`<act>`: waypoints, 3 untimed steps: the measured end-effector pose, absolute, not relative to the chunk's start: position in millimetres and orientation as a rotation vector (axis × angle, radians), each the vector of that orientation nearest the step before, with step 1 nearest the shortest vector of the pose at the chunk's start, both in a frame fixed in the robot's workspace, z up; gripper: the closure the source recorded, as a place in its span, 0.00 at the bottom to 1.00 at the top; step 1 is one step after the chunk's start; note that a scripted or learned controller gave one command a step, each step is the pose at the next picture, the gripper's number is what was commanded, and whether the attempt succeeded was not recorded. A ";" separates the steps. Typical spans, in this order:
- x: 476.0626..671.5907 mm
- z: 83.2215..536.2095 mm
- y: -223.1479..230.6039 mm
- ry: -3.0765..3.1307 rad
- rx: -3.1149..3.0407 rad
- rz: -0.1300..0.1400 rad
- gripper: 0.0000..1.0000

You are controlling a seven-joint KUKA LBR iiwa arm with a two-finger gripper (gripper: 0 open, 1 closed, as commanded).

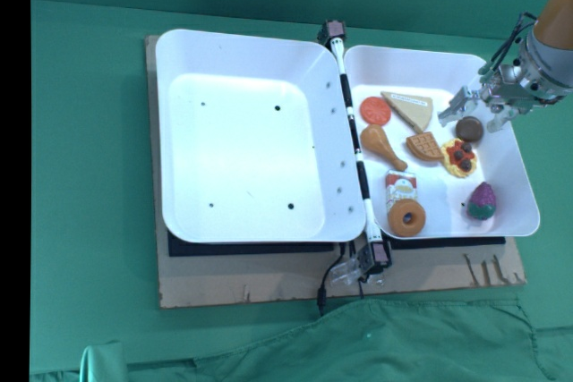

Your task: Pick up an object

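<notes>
The right bin [515,183] holds several toy foods: a red tomato slice [375,110], a sandwich wedge [411,110], a chicken drumstick [382,146], a waffle piece [424,146], a brown chocolate ball [468,130], a yellow tart with berries [460,158], a small carton [400,186], a donut [407,217] and a purple fruit [482,201]. My gripper [472,107] hangs over the bin's far right part, just above the chocolate ball. Its fingers [452,107] are spread open with nothing between them.
The left bin [179,67] lies beside it, split off by a black-and-white divider rail [351,134]. Both bins rest on a cardboard sheet [251,282] over green cloth. The arm [546,49] enters from the upper right.
</notes>
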State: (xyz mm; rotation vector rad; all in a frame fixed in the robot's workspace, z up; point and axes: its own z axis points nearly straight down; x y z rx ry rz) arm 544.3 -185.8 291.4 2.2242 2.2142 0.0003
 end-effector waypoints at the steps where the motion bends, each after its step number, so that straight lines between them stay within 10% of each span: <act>1: 544.3 291.4 -185.8 2.214 2.224 0.000 0.00; 3: 545.7 209.7 -184.6 2.207 2.215 0.009 0.00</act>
